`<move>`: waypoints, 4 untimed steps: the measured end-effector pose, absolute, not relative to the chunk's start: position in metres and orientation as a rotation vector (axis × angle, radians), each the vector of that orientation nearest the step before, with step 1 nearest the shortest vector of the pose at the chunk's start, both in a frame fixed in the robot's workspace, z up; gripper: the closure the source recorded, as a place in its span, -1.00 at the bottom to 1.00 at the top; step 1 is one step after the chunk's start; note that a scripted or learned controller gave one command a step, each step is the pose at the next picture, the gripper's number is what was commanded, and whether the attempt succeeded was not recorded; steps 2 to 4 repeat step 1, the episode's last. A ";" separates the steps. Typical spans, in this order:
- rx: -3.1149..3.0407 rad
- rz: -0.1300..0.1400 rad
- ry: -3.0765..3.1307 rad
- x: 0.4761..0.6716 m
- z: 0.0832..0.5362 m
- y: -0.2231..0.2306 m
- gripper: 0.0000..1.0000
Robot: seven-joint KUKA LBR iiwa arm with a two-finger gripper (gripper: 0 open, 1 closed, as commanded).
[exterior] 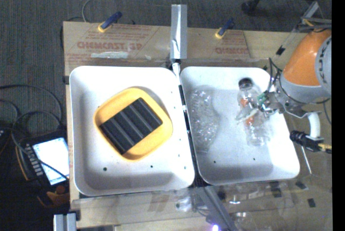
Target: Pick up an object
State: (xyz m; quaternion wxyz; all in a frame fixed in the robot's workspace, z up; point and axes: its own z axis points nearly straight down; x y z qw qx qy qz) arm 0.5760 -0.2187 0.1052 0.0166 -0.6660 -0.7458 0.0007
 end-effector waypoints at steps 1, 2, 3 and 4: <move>-2.095 0.001 -2.341 0.586 0.183 -0.156 1.00; -2.095 0.001 -2.341 0.586 0.183 -0.156 1.00; -2.095 0.001 -2.341 0.586 0.183 -0.156 1.00; -2.095 0.001 -2.341 0.586 0.183 -0.156 1.00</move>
